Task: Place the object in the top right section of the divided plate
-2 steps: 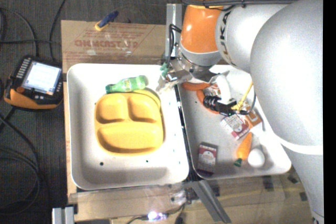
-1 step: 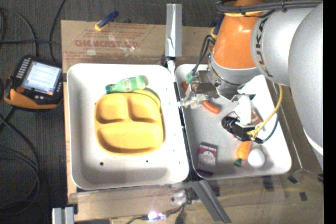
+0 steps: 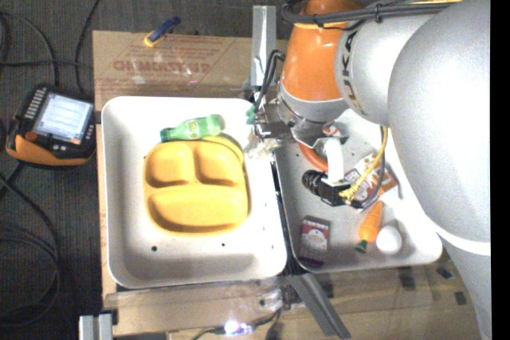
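Observation:
A yellow divided plate (image 3: 195, 187) lies in the left bin (image 3: 127, 251), with two small sections at its far side and one long section at the near side. A green bottle (image 3: 192, 127) lies on its side just beyond the plate's far rim, touching it. My gripper (image 3: 260, 133) hangs under the orange wrist band at the left bin's right wall, just right of the plate's top right section (image 3: 219, 163). The wrist hides most of it, and I see nothing clearly held.
In the right bin (image 3: 414, 251) lie a carrot (image 3: 371, 225), a white ball (image 3: 389, 239), a dark red packet (image 3: 314, 240) and an orange thing (image 3: 315, 158) partly under the wrist. The grey arm covers the right side. A pendant (image 3: 54, 126) sits left of the bins.

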You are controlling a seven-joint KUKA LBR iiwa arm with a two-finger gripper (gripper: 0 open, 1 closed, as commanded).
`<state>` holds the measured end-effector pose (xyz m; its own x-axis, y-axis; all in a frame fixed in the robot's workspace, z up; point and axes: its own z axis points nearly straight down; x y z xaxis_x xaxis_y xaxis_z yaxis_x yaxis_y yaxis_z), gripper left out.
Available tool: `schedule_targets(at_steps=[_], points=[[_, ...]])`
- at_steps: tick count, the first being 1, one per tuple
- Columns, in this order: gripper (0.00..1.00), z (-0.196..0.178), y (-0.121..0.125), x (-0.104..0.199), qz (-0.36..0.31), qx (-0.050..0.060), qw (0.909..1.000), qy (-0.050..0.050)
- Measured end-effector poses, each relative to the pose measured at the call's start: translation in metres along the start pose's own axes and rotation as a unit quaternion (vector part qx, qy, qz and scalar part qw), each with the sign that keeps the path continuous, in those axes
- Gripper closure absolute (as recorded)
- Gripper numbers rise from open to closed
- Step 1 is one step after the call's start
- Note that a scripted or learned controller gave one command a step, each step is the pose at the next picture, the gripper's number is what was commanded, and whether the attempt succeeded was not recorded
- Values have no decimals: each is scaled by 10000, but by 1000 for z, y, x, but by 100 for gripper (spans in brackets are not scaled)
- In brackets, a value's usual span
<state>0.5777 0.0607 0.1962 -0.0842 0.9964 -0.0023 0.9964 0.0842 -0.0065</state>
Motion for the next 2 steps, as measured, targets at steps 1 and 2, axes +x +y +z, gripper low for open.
schedule_targets(at_steps=[1,2], points=[[100,-24,4,105,-188,-4,9998,3],[100,-28,11,91,132,-1,9999,-2]])
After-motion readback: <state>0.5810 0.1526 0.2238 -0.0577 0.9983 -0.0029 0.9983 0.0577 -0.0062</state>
